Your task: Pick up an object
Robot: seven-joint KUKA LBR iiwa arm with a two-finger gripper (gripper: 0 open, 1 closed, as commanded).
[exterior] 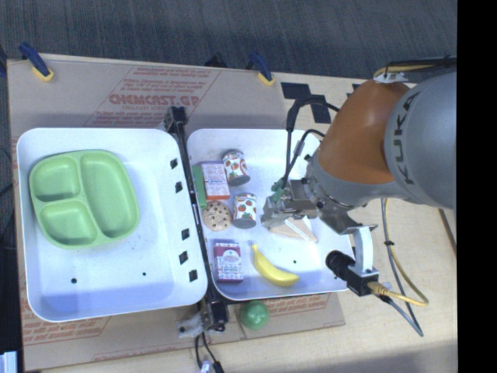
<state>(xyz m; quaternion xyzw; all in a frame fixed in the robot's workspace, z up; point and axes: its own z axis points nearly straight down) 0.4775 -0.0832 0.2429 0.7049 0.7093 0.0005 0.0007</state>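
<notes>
My gripper (277, 208) hangs low over the middle of the right bin (256, 140), just above a pale wedge-shaped item (299, 230). The arm's wrist hides much of it, and nothing clearly sits between the fingers. Left of the gripper stands a small can with a red-dotted label (245, 209). A second can (234, 167) stands further back. A yellow banana (273, 268) lies near the bin's front edge. A cookie (217, 215), a red-and-white box (215, 181) and a red packet (227, 260) lie along the bin's left side.
The left bin (109, 286) holds a green divided plate (84, 196). A green ball (253, 314) lies on the cardboard in front of the right bin. Black clips run along the divider (185, 200) between the bins. Cables trail at the right.
</notes>
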